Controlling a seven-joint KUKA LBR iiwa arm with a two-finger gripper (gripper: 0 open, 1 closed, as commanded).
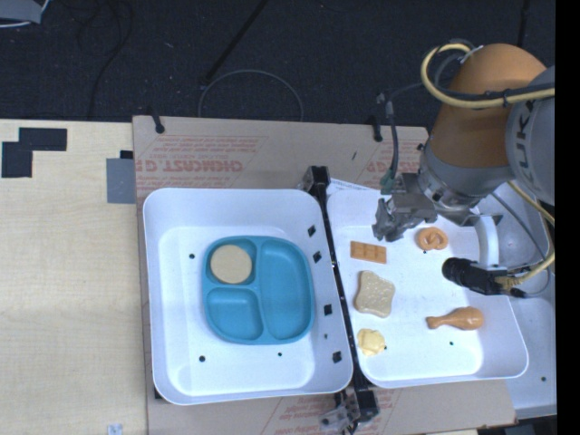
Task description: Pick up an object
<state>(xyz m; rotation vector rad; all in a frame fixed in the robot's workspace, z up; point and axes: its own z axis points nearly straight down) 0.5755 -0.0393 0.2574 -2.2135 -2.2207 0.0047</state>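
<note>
My gripper [389, 227] hangs over the back of the right bin [453, 370], just above and to the right of an orange waffle piece [368, 252]. Nothing shows between its fingers. A small pretzel-like ring [432, 238] lies to the gripper's right. A slice of bread [375, 294] lies below the waffle, a small yellow lump [371, 341] sits near the bin's front left, and a chicken drumstick [457, 319] lies toward the front right.
The left bin [172, 243] holds a blue divided plate [272, 297] with a round tan cookie [230, 264] in its top-left compartment. A black divider [328, 279] runs between the two bins. Cardboard lies under the bins.
</note>
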